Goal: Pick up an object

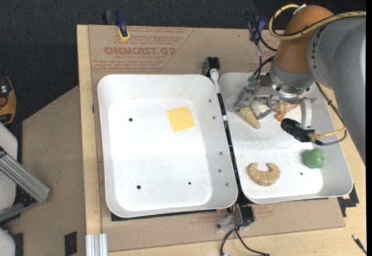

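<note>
A tan wedge (251, 116) is seen touching the gripper (260, 103) at its 7 o'clock; whether it is grasped cannot be told.

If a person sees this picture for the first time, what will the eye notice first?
First comes the big grey arm with its orange band, reaching in from the right, its tool low over the top of the right bin. Next, the yellow square alone in the left bin. Then the croissant and green ball near the right bin's front.
</note>
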### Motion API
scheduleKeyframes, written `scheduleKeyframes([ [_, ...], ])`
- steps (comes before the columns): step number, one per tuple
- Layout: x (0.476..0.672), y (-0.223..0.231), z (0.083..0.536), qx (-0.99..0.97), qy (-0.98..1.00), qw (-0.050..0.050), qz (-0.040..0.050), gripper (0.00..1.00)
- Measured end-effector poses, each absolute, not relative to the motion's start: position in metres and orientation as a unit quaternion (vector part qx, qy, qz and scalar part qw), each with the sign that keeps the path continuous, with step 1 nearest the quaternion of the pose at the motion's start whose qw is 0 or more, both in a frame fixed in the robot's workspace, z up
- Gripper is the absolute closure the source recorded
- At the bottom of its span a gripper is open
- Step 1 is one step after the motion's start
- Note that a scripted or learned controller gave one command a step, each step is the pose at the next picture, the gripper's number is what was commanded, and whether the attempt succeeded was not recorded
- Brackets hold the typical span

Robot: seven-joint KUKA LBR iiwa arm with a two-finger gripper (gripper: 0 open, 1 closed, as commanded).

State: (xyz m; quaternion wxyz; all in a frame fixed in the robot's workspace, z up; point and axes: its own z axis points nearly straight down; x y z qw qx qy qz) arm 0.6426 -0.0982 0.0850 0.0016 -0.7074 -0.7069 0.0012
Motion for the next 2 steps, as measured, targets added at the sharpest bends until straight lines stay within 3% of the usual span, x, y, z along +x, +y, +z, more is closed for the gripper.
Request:
scheduleKeyframes([
  [1,0.644,-0.098,0.096,-0.707,-0.707,-0.001,-0.0004,1.00],
  [2,0.670,-0.038,0.192,-0.705,-0.709,-0.004,-0.0045,1.00],
])
